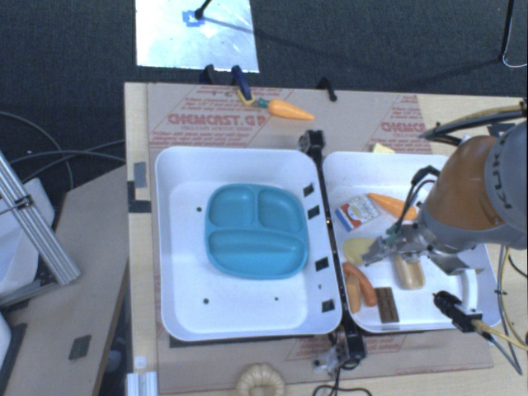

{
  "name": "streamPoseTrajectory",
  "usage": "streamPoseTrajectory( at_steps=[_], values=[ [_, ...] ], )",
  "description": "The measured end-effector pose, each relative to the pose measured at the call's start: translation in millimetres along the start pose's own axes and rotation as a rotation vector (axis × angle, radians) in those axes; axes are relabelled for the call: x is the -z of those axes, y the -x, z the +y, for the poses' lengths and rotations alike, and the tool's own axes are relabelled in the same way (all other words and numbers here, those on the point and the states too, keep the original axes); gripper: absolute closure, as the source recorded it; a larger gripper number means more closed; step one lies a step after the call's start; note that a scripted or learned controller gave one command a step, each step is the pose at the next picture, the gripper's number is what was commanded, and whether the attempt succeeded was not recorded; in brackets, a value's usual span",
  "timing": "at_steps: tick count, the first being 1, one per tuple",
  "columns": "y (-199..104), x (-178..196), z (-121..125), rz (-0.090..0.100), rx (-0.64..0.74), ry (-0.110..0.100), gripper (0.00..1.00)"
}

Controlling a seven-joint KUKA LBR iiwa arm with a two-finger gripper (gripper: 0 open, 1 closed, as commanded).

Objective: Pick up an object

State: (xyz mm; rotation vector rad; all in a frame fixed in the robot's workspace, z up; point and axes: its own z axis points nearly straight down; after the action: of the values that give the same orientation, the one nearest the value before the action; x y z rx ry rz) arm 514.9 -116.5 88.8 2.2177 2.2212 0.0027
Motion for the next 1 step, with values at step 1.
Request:
streamPoseTrajectory(
  at_steps=[1],
  values=[
    [3.2,15.5,3.5,-0.006,-0.002,0.012,1.00]
  ],
)
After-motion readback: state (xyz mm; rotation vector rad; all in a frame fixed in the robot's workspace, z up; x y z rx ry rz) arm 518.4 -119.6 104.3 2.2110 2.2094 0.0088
